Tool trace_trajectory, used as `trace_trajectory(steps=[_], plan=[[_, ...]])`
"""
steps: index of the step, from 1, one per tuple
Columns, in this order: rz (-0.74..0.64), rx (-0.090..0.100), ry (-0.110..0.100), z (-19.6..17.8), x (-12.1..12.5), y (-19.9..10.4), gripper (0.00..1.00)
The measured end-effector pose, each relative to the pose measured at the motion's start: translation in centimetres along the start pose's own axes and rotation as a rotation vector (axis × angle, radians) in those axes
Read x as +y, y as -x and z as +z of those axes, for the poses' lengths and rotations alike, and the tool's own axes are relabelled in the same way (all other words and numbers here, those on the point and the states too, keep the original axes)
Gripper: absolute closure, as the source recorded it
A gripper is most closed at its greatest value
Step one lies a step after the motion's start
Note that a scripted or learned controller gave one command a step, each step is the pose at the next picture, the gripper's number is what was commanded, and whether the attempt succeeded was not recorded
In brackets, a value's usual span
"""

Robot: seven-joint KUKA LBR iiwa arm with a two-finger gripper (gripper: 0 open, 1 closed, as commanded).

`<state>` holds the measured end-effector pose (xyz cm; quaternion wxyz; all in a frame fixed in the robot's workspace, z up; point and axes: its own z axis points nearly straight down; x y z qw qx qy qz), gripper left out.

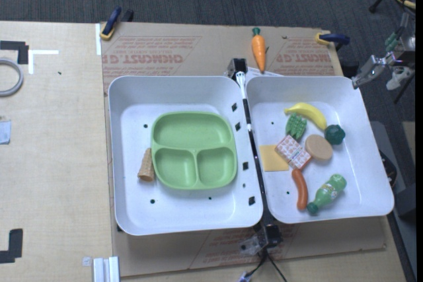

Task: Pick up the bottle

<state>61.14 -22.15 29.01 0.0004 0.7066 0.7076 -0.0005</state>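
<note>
The bottle [327, 193] is green with a pale label. It lies on its side near the front right corner of the right bin [370, 142], its cap end pointing to the front left, next to an orange sausage [301, 189]. A grey metal part that looks like my gripper [378, 68] pokes in at the right edge, beyond the right bin's far right corner, well away from the bottle and with nothing in it.
Also in the right bin are a banana [307, 114], a green vegetable [297, 126], a dark green piece [334, 135], a tan round piece [319, 147], a checkered packet [293, 151] and a cheese slice [273, 158]. The left bin [125, 195] holds a green divided plate [195, 150] and a cone [146, 164]. A carrot [258, 49] lies behind the bins.
</note>
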Motion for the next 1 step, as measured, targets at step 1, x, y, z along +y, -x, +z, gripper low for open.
trace_trajectory(steps=[1], plan=[[-0.003, -0.002, 0.002, -0.98, 0.07, 0.00, 1.00]])
